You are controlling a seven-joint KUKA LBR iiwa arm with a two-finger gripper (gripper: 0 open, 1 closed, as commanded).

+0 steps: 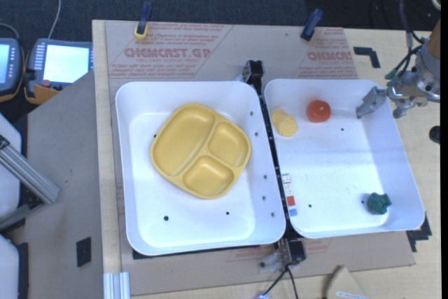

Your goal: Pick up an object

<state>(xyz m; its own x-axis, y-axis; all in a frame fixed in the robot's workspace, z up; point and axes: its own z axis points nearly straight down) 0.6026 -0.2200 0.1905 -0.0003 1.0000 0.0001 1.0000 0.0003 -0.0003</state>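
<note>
Gripper (371,105) sits at right bin's (350,220) far-right rim; can't tell its state, nothing visibly held. Pick not started. Candidates in right bin: red ball (318,110), yellow piece (284,123), green obj (379,203). Yellow divided plate (201,150) in left bin (210,227).

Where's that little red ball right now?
The red ball sits near the far edge of the right bin, just right of a pale yellow piece.
</note>
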